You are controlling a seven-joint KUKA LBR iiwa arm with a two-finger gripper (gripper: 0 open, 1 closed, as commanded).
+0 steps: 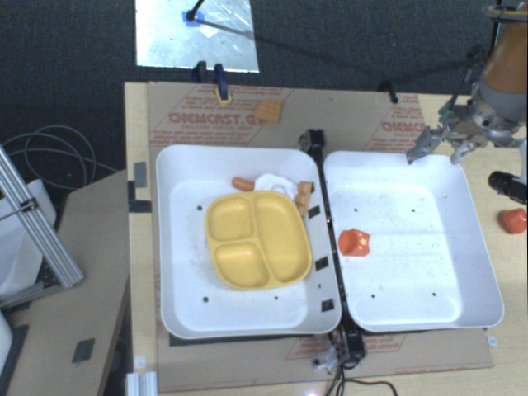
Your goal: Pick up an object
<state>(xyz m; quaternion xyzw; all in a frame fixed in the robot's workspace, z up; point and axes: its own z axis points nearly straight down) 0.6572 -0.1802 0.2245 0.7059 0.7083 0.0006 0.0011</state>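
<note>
My gripper (437,151) hangs over the far right corner of the right bin (429,304), open, with nothing between its fingers. A red-orange object (355,242) lies at the left side of the right bin, well apart from the gripper. In the left bin (177,221) a yellow divided plate (257,240) lies in the middle. Behind it sit a small orange sausage shape (243,184), a white piece (275,186) and a tan block (304,195) near the bin's right wall.
A tan piece (268,110) lies on the cardboard behind the bins. An orange object (513,219) sits on the bench right of the right bin. A shiny sheet (198,23) lies beyond the bench.
</note>
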